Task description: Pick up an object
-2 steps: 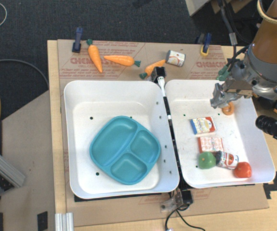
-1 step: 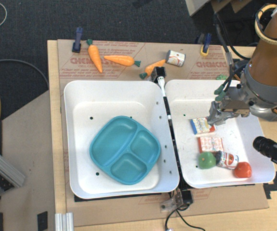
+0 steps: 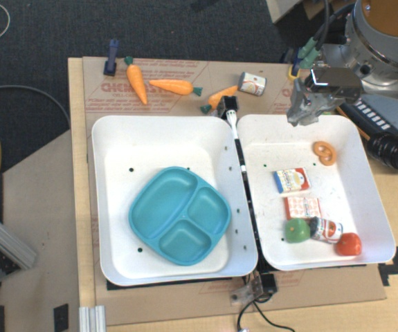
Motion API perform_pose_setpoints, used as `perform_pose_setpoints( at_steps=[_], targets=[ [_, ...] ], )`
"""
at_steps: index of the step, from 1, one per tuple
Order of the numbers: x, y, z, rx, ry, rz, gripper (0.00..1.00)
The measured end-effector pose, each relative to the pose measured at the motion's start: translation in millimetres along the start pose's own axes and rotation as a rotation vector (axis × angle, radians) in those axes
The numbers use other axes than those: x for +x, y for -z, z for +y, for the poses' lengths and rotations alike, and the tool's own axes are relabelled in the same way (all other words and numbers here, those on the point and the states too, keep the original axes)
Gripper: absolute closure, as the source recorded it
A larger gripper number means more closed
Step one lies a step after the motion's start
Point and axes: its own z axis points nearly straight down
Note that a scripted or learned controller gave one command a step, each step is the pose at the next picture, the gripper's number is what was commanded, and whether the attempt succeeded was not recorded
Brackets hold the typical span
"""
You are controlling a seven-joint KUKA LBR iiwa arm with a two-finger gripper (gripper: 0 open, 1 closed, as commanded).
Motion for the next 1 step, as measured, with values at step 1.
perform_pose_setpoints(
  at_steps=[1],
  targets=[
    [-1.8,-134.3,-8.0,0.036,-0.012,-0.008,1.00]
  ],
)
